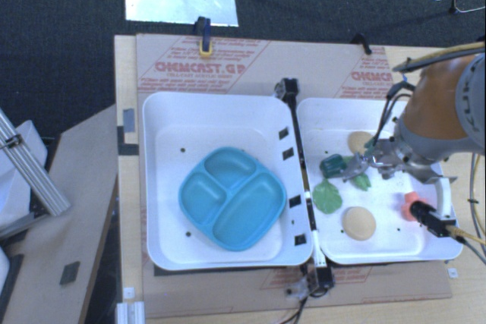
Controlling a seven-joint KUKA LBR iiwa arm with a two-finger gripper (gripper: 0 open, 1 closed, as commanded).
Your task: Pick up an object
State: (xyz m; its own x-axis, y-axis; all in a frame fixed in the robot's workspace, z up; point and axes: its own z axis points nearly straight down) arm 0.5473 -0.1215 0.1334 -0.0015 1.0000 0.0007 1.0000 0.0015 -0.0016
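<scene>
My gripper (355, 171) reaches in from the right and hangs low over the middle of the right bin (380, 250). Its tip is right beside a dark teal object (332, 164), and a small green piece (363, 181) lies just under it. A flat green leaf-shaped item (328, 198) lies below the teal one. Near the bin's front sits a tan round bun-like object (358, 223). Another tan piece (360, 140) lies behind the gripper, partly covered by it. A salmon-red object (412, 204) shows below the wrist.
The left bin (163, 163) holds a blue divided plate (231, 198). A black-clipped divider (296, 163) separates the two bins. The arm's grey and orange body (444, 110) covers the right bin's far right side. Cables run along the bench's right edge.
</scene>
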